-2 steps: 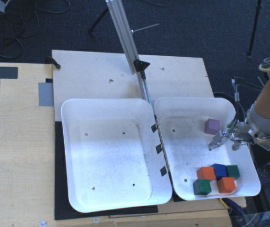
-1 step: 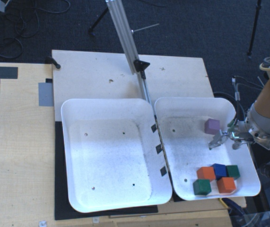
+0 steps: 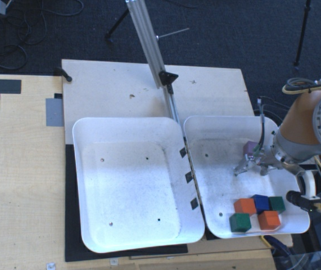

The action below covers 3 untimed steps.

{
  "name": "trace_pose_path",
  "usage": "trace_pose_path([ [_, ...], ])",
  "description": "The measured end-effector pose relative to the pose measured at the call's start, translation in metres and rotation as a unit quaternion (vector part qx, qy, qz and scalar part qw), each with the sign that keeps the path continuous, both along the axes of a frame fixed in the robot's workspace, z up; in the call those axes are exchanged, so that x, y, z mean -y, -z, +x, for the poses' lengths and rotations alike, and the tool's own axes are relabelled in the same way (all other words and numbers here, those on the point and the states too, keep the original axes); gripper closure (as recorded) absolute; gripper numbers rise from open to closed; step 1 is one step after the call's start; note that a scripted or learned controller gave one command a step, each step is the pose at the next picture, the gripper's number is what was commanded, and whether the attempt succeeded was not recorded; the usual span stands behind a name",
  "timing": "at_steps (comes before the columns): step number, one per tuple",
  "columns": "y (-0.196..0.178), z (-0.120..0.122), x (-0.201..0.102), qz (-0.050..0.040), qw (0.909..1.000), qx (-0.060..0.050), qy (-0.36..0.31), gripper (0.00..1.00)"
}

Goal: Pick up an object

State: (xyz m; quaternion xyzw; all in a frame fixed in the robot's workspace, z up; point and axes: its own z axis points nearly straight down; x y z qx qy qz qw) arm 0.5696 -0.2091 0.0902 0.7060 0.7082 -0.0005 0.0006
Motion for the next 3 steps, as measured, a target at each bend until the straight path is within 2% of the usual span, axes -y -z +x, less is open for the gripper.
trace_pose_path([
  [1, -0.001, 0.071, -0.015, 0.0014, 1.0, -0.004, 0.0, 0.0],
  [2, -0.001, 0.096, -0.008, -0.0018, 1.0, -0.005, 0.005, 0.0],
  [3, 0.0, 0.06, -0.027, 0.0016, 1.0, -0.003, 0.002, 0.0],
])
